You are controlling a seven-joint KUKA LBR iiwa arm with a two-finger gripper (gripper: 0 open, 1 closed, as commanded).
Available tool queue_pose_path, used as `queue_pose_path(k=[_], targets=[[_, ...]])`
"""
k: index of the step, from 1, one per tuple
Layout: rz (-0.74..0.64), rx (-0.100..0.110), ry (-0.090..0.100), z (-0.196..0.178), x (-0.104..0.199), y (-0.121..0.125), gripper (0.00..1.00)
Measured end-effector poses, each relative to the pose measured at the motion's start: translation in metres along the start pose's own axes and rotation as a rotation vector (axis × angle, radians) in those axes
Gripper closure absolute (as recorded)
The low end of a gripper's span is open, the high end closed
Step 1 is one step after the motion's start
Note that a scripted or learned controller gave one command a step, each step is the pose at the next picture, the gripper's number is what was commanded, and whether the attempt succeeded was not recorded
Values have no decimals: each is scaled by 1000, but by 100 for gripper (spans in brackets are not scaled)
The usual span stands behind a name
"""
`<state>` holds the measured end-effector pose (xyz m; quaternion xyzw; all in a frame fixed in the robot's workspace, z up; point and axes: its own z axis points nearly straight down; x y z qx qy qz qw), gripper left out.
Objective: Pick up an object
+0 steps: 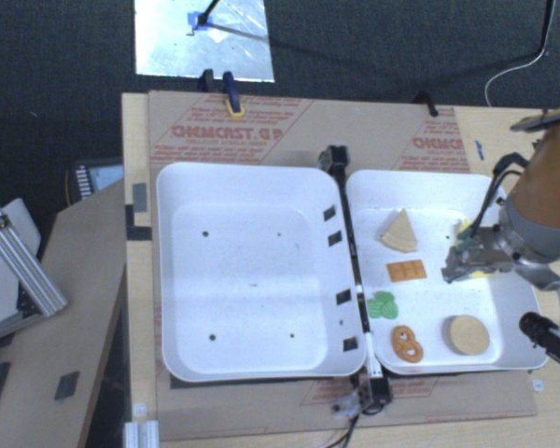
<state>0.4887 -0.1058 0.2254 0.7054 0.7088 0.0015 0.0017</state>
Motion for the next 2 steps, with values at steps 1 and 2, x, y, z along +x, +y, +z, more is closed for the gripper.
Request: queue_pose_path(k=[1, 2], targets=[[-8, 0, 3, -26, 76, 0, 100], [-5, -4, 3, -86, 123, 0, 100]])
